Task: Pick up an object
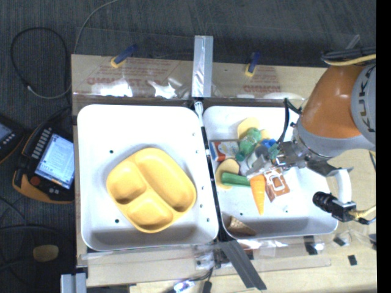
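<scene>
Fingers: the gripper (273, 157) is low in the right bin (305, 221), among the clutter; whether it is open or closed I cannot tell.
Nearest things: a small orange-and-white packet (277, 185) lies just below the fingers; an orange carrot (258, 194) lies beside the packet, pointing to the bin's near wall.
Left of the fingers: a green bottle-like toy (248, 142), a green stick (235, 179) over a pale yellow piece (227, 168), another yellow piece (247, 127) farther back.
Arm: the grey and orange arm (336, 118) comes in from the right, covering the bin's right rim.
Left bin: the left bin (98, 133) holds a yellow divided tray (151, 189), well apart from the fingers.
Bench: both bins sit side by side on the bench (153, 72), touching along the middle.
Open room: bare white floor shows in the right bin's near right part.
Floor: dark carpet, with cables and a handheld controller (46, 163) at far left.
</scene>
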